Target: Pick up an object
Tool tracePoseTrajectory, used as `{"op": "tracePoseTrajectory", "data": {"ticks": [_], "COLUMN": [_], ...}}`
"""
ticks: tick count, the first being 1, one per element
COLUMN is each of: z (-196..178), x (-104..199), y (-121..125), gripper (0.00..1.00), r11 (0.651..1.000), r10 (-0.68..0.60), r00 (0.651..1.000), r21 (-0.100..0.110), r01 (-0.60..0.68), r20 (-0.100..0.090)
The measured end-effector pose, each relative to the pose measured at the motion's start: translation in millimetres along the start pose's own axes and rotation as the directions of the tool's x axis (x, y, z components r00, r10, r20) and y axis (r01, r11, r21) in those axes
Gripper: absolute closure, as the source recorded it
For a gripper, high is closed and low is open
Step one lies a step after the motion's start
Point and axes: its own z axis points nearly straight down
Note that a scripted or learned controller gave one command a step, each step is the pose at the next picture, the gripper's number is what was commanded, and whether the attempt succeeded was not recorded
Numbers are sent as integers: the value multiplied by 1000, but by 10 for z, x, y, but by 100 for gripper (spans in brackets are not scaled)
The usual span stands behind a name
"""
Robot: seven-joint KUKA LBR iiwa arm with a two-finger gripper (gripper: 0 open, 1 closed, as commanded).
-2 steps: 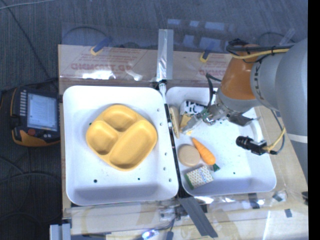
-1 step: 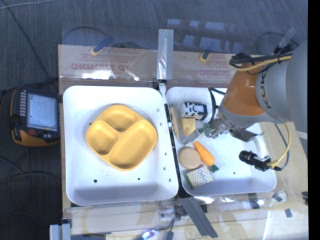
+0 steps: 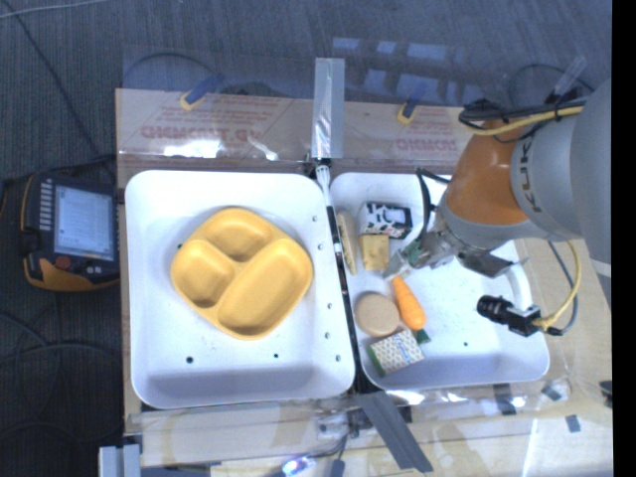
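Note:
The right bin [image 3: 467,358] holds several small things: an orange carrot [image 3: 407,303], a round tan disc [image 3: 377,314], a green-and-white packet [image 3: 396,351], a yellow block [image 3: 375,253], a black-and-white item [image 3: 386,217] and a thin stick [image 3: 345,242] along its left wall. My gripper [image 3: 425,252] hangs low over the bin's middle, just above and right of the carrot's top end and beside the yellow block. The wrist covers its fingers. Nothing shows as being held.
In the left bin [image 3: 159,366] lies a yellow three-part divided plate [image 3: 241,270]. A hand-held control pendant [image 3: 70,229] lies on the floor to the left. The arm's grey and orange body fills the upper right, above the right bin's back corner.

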Motion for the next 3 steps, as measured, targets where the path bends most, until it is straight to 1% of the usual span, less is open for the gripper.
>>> {"op": "tracePoseTrajectory", "data": {"ticks": [1, 2, 3], "z": [-1451, -1528, -2827], "x": [381, 383, 439], "y": [584, 591, 94], "gripper": [100, 100, 100], "r11": [999, 999, 916], "r10": [52, 50, -401], "r00": [999, 999, 916], "r21": [17, 19, 12], "r01": [-52, -50, 401], "r20": [-1, 0, -6]}}
